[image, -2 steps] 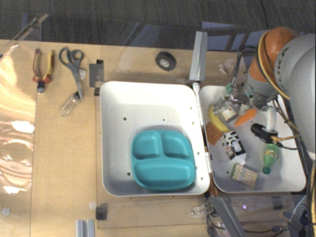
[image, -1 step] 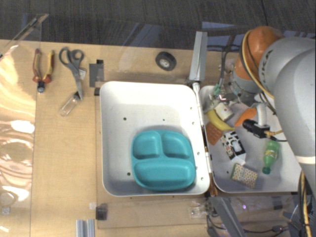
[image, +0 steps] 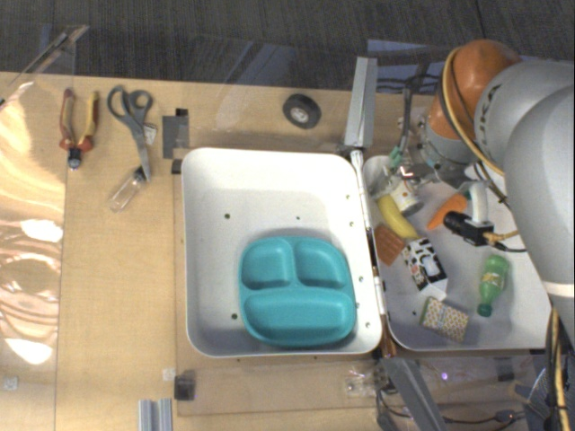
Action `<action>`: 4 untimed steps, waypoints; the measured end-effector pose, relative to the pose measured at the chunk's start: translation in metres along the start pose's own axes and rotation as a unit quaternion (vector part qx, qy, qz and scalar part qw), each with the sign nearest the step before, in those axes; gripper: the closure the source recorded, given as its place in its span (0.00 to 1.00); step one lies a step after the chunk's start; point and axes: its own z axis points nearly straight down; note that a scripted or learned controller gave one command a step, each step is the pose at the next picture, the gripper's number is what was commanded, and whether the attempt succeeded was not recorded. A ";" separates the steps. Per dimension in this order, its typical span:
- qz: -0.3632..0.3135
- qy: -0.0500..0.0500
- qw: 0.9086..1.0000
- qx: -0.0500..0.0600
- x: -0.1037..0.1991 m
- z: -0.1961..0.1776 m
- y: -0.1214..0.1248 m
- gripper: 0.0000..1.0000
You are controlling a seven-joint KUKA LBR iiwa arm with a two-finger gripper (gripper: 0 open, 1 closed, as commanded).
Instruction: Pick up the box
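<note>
Nearest the lens, a small grey ribbed metal bracket (image: 154,413) is noted at the bench's front edge. At far left, red-handled pliers (image: 76,126) and grey-handled scissors (image: 135,128) are laid on the wooden bench (image: 108,285). A black tape roll (image: 302,110) is seen behind the left shallow white bin (image: 269,187), in which a teal divided plastic tray (image: 296,290) is held.

In the right shallow white bin (image: 526,317), a yellow banana (image: 396,216), a black-and-white printed packet (image: 424,263) and a green plastic bottle (image: 490,285) are recorded. The small tan-and-green patterned box (image: 445,319) is found near that bin's front wall, untouched.

The two-finger gripper (image: 402,171) is poised over the bin's rear left corner, well apart from the box; whether it is released or clenched cannot be told.
</note>
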 end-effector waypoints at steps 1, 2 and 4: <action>-0.039 0.013 0.999 -0.003 0.094 -0.068 -0.027 1.00; -0.024 0.004 1.000 0.002 0.183 -0.087 -0.055 1.00; 0.175 0.003 0.985 0.003 0.211 -0.144 -0.046 1.00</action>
